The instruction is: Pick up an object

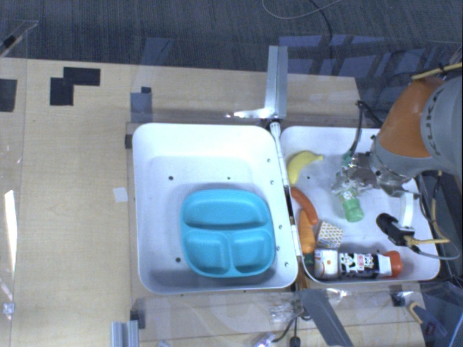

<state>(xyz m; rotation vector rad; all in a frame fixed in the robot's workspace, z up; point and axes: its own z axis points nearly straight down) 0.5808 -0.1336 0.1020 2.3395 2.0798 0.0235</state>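
- Bottle (356,263): lies on its side along the near wall of the right bin (318,139). It has a black-and-white label, and its red cap points right.
- Blue tray (228,231): three compartments, flat in the near half of the left bin (145,194), close to the wall shared with the right bin.
- Patterned piece (330,231): small and speckled, just beyond the bottle and beside the carrot.
- Carrot (307,226): orange and long, lying along the right bin's left wall with its near end by the bottle's base.
- Green object (353,210): small and pale green, near the middle of the right bin, well apart from the bottle and the carrot. It sits directly at the near side of the gripper, and whether they touch cannot be told.
- Gripper (351,183): low over the middle of the right bin, above the green object. Whether it is parted or closed cannot be told.
- Arm (405,125): grey with an orange band, entering from the right.
- Banana (302,163): yellow, in the far left corner of the right bin.
- Metal post (278,78): upright at the far end of the join between the bins.
- Black cable (318,6): looped on the carpet beyond the bench.
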